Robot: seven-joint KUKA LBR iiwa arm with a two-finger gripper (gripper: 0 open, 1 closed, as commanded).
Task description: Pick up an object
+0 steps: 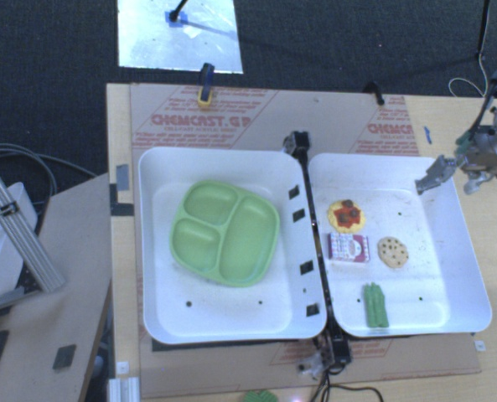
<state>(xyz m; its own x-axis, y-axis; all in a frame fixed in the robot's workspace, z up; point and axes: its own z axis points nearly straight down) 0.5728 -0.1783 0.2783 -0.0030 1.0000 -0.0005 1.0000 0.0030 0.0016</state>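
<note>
Hand [451, 178] hovering at right bin's [462, 224] far right rim, fingers spread, pinching nothing. In bin: toy pizza [347, 215], small pink carton [349, 248], cookie [392, 252], green bean bundle [375, 305]. Probably light, stiff; carton's flat sides likeliest grip.

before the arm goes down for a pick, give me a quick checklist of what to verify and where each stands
1. Targets present in the right bin: pizza toy, small carton, cookie, green beans toy. ok
2. Items spaced apart, none stacked. ok
3. Gripper above a target: it sits at the bin's upper right edge, off all four. not ok
4. Finger opening: cannot tell
5. Gripper carrying nothing already: cannot tell
6. Green divided plate in the left bin, out of the way. ok
</note>
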